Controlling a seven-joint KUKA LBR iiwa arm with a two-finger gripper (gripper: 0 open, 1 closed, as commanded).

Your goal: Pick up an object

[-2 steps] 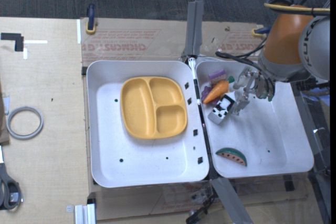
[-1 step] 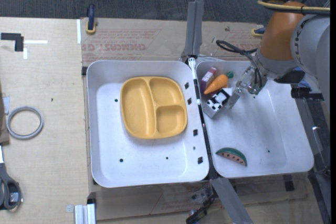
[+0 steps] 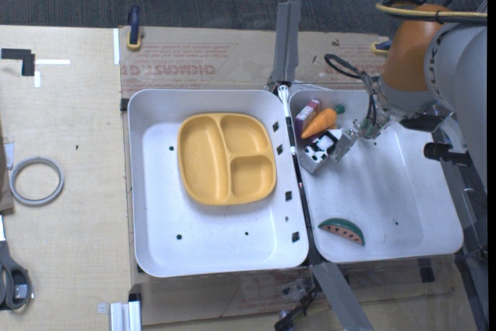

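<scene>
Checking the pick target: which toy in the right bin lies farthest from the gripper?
The watermelon slice, alone near the right bin's front edge. The carrot and the black-and-white toy sit clustered at the back left, close by the gripper.

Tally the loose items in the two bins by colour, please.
Yellow: 1, the yellow three-compartment plastic plate, left bin.
Orange: 1, the orange toy carrot.
Pink: 1, the small pink box.
Black-and-white: 1, the black-and-white spotted block.
Green-and-red: 1, the watermelon slice toy.
Total: 5

Plate (image 3: 227, 159) in left bin (image 3: 147, 190); carrot (image 3: 319, 122), melon slice (image 3: 342, 231) in right bin (image 3: 403, 198).
</scene>
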